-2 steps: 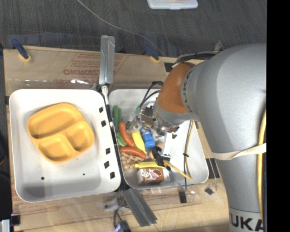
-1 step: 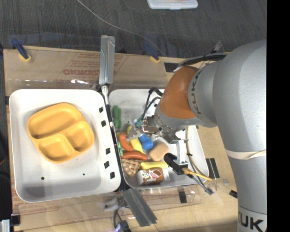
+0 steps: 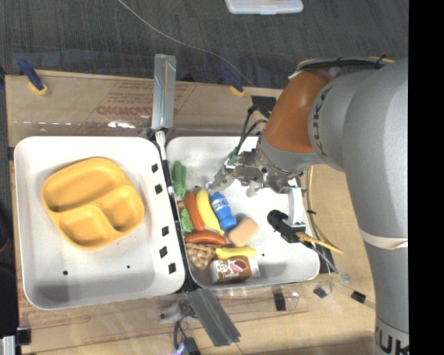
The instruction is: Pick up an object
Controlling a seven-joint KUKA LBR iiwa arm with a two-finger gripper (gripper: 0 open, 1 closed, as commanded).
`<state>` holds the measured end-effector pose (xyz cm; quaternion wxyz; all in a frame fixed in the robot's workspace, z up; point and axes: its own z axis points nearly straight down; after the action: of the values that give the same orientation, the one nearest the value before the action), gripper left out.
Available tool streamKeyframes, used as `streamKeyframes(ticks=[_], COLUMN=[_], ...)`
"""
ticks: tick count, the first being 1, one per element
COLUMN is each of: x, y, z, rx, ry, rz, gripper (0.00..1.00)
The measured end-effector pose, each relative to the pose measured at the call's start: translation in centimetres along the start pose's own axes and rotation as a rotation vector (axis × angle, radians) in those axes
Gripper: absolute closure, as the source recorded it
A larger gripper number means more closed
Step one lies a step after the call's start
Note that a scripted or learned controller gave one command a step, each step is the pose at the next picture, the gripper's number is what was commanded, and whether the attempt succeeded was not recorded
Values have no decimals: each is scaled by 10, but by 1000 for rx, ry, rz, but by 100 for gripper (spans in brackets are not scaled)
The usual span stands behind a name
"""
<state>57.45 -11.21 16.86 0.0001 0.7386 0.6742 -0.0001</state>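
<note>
Tool (image 3: 232, 179) hovered low over the right white shallow bin (image 3: 201, 149), grip state unreadable; I'd have dropped straight onto the small blue plastic bottle (image 3: 222, 210), avoiding the yellow toy banana (image 3: 206, 206).

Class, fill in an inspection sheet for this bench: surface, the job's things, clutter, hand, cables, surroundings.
Surface: wooden bench bearing a white left bin and a white right bin, side by side.
Job's things: the right bin holds a blue bottle, banana, green piece, sausage, tan bun and brown sauce bottle, crowded toward its left wall.
Clutter: yellow divided tray, alone in the left bin.
Hand: hand over the right bin, close to the blue bottle; whether it holds anything cannot be told.
Cables: thin pale cable across the floor.
Surroundings: dark floor, clear container at the top edge, blue clamps on the bench's far edge.
</note>
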Motion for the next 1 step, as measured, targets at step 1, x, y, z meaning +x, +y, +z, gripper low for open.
streamKeyframes(ticks=[1], x=[1], y=[0], z=[-8], rx=[5], ry=[1], rz=[-5], gripper=[100])
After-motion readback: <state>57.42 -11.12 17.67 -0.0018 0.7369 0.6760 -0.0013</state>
